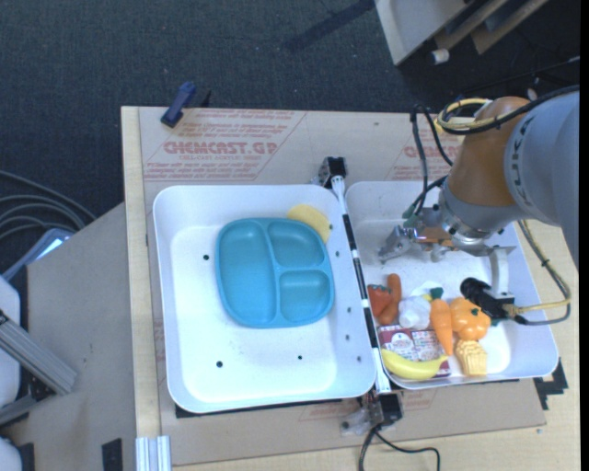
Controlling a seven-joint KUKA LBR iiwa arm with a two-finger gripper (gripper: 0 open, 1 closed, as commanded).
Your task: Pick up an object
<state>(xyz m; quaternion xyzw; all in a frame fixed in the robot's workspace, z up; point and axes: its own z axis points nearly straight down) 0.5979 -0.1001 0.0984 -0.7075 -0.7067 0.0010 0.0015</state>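
Floor: dark carpet, upper frame and left side.
Tabletop: pale board, red print near its top edge.
Clip: blue, at the board's upper left corner.
Cables: grey, left edge, curving over the carpet.
Furniture: beige box, upper right.
Light: even, soft shadows.

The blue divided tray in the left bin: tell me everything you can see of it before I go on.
The blue divided tray is a rounded rectangle in light blue, plastic by its look, with one large compartment on its left and two smaller ones on its right. It lies flat and upright on the floor of the left bin, turned slightly askew. A yellow object sits at its upper right corner, partly tucked behind the rim.
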